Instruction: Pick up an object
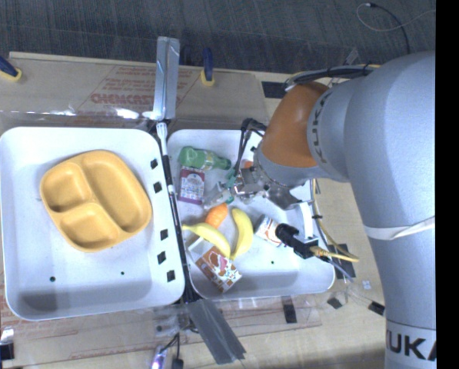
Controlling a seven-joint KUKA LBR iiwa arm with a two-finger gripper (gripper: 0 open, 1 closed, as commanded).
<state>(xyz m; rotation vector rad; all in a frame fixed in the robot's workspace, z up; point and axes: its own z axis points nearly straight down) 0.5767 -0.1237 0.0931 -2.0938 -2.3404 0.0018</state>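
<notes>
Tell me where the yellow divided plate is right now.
The yellow divided plate lies in the left bin, toward its upper middle, across the divider from the two bananas in the right bin.

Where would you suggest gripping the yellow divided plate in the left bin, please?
Probably at the yellow divided plate's outer rim, coming straight down. It lies flat and alone in the left bin, and its thin raised edge suits two fingers better than the broad compartments.

- Arm (383, 144): grey, with an orange band (291, 125).
- 2 bins: white, left (21, 283) and right (283, 279).
- Divided tray (94, 198): mustard yellow.
- 2 bananas (225, 233): yellow.
- Round fruit (217, 214): orange.
- Packet (202, 158): green.
- Small box (191, 184): maroon with white.
- Carton (217, 267): brown and white, printed with coloured figures.
- Bench (75, 87): tan, red lettering.
</notes>
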